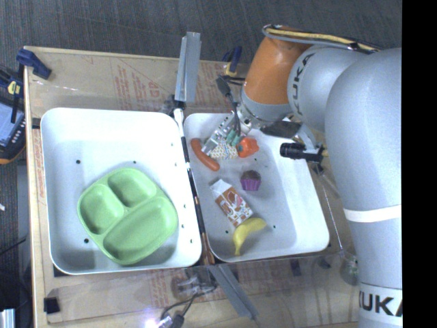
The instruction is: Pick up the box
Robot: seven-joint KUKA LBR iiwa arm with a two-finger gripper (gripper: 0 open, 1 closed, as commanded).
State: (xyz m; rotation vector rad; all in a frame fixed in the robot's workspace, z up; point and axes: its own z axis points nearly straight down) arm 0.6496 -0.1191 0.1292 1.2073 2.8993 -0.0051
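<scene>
gripper hovering at right bin's 11 o'clock; finger state: cannot tell. box lying flat mid-bin, 5 o'clock from gripper. probably light, stiff carton; pinching across narrow sides looking best.

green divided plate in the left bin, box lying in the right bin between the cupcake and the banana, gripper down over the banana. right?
One thing is off. In the camera view the gripper is at the far end of the right bin, by the hot dog, not over the banana. The green divided plate is in the left bin; the box lies between cupcake and banana.
</scene>
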